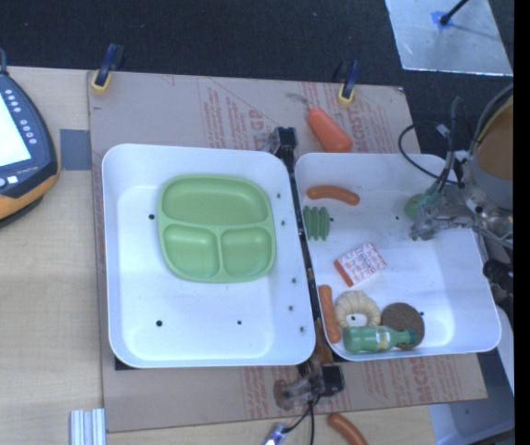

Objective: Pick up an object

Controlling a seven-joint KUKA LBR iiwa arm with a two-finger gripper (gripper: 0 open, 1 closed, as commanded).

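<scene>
Step in hand: approach. We log the gripper [422,219] low over the right bin [450,286]; finger state we cannot tell. Next: descend on 1 item.

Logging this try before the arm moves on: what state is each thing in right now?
Hand: low over the right bin, a green thing at its tip; grip unclear.
Green tray: flat in the left bin, right way up.
Green bottle: lying on its side.
Sausage: lying flat in the right bin.
Carrot: outside the bins.

Wooden bench [33,286] under cardboard sheet [246,109], bins [126,248].
</scene>
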